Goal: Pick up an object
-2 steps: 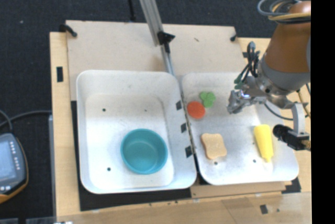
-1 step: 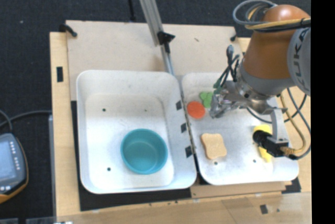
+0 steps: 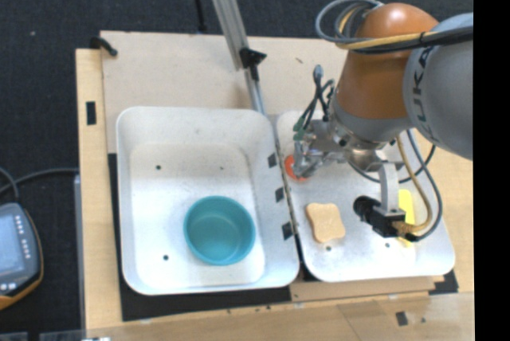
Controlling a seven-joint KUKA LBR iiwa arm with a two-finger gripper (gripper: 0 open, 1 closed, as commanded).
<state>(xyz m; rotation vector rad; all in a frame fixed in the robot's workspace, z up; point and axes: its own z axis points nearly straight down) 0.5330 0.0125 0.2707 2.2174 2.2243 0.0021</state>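
My gripper (image 3: 304, 158) reaches down into the right bin (image 3: 422, 256), close to its left wall. A small red-orange thing (image 3: 299, 171) lies right under the gripper tip, partly hidden by it; whether it is gripped I cannot tell. A tan, bread-like piece (image 3: 325, 221) rests on the bin floor a little nearer the front, apart from the gripper. A teal bowl (image 3: 219, 230) stands upright in the left bin (image 3: 143, 132), near its front.
The wall between the two bins (image 3: 284, 196) runs just left of the gripper. A slanted metal rail (image 3: 229, 13) rises from behind the bins. The arm's orange band (image 3: 382, 52) hangs over the back of the right bin.
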